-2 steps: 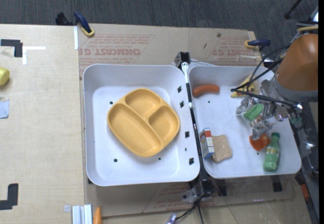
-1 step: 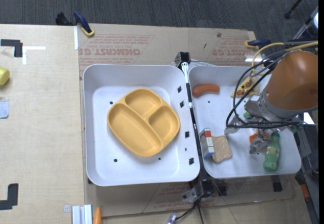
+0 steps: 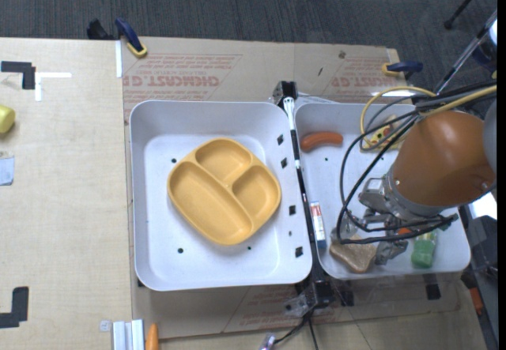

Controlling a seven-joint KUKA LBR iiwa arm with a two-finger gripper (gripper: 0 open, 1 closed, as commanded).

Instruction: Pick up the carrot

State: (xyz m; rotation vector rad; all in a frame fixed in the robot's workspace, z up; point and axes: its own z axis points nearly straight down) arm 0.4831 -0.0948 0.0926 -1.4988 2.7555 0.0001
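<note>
1. You can see the carrot (image 3: 321, 140) lying flat near the far edge of the right bin (image 3: 336, 206). It is small and orange. Nothing is touching it.
2. The arm (image 3: 439, 159) hangs low over the near part of that bin. It is well apart from the carrot.
3. The end effector (image 3: 378, 244) sits under the arm, near a brown lump (image 3: 353, 257) and a green block (image 3: 424, 252). You cannot tell if it is released or clenched, because the arm and wires hide it.
4. I think the reach has not begun yet. Lift up first, so you do not bump the lump or the block.
5. Move toward the far edge and stop right above the carrot.
6. Squeeze it across its thin middle, not end to end.
7. The yellow plate (image 3: 224, 190) in the left bin (image 3: 150, 206) is not part of this job.
</note>
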